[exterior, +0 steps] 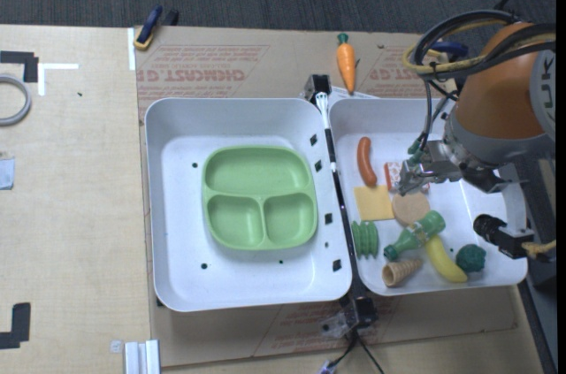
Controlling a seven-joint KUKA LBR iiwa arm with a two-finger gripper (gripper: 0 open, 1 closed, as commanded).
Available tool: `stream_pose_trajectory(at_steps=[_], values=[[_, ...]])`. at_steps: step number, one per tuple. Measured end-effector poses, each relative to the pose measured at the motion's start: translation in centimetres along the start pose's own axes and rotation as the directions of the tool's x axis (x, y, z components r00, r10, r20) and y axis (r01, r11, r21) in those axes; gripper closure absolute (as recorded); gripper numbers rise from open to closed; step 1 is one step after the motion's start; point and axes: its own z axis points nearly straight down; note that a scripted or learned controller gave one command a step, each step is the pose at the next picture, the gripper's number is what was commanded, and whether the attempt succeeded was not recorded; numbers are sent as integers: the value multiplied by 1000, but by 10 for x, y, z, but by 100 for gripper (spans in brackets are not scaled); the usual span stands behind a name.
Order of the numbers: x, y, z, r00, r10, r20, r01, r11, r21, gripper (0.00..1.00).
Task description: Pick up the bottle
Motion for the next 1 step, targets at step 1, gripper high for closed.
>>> stream_pose_trajectory(at_steps=[1], values=[[8, -46, -34, 997, 77, -1, -77, 997, 2, 100]])
